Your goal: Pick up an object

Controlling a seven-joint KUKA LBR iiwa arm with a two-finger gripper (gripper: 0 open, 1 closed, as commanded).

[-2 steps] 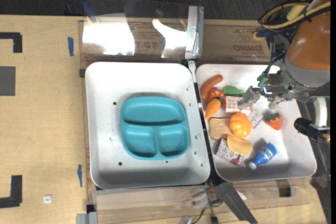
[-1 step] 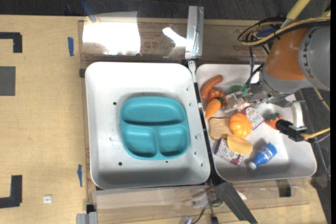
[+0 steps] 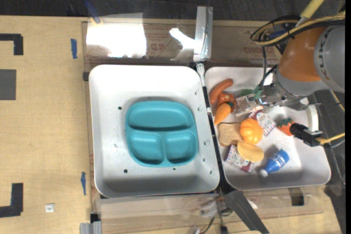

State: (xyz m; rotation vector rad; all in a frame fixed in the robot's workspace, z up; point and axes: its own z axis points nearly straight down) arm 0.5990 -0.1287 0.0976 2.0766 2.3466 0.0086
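camera view: fixed overhead, slanted, both bins seen
left bin: shallow white plastic bin [image 3: 104, 118], holds one teal plastic divided tray [image 3: 162, 131] at its centre, three compartments, nothing in them
right bin: shallow white plastic bin [image 3: 315, 170], toy clutter packed in its left half
clutter, left to right: orange-red toy sausage [image 3: 221, 87] at top left; orange toy carrot [image 3: 222, 112] just below it; tan toy bread slice [image 3: 228, 132]; printed snack packet [image 3: 236, 157] low down; small orange toy pumpkin [image 3: 250, 130] touching the bread slice, yellow piece just under it; blue plastic bottle with white cap [image 3: 274, 162] lying tilted, a bit apart from the pile
gripper: two-finger gripper [image 3: 263, 97] low over the top of the pile, near the sausage and carrot; grey arm with orange band [image 3: 301, 60] behind it on the right
jaws: cannot tell, too blurred and mixed with clutter
task thing: no object seen between the fingers; candidates all sit in the right bin
step in hand: judged as descent or closing on the pile, pick not confirmed
do it well: aim for one item, not a seam between two; the blue bottle looks easiest, being apart from the rest; centre fingers across its narrow side, lift straight up
risk: round pumpkin may squirt out; packet may drag along
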